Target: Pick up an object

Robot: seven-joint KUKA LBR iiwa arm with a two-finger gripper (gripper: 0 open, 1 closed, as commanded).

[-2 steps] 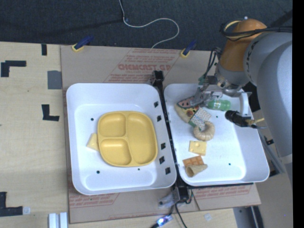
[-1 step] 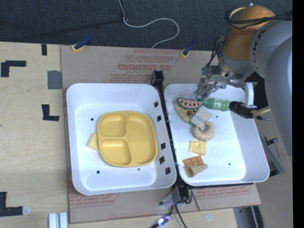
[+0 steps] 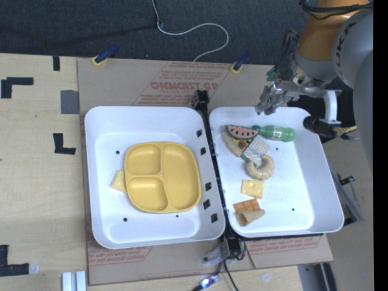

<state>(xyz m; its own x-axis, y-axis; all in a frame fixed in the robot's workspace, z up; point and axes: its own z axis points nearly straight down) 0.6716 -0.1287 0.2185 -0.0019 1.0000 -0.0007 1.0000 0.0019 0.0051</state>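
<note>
Hovering over the far rim of the right bin (image 3: 315, 162), the claw (image 3: 267, 105) is seen with nothing between its fingers; their spread cannot be told. The green bottle (image 3: 276, 133) lies just beneath it, beside the watermelon slice (image 3: 241, 131).

red print on the cardboard sheet (image 3: 176, 85), too blurred to read.

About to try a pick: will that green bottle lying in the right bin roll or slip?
The green bottle lies on its side, so a nudge would probably roll it. It looks like smooth plastic, likely light and slippery. The gripper hovers above the bin's far rim.
</note>
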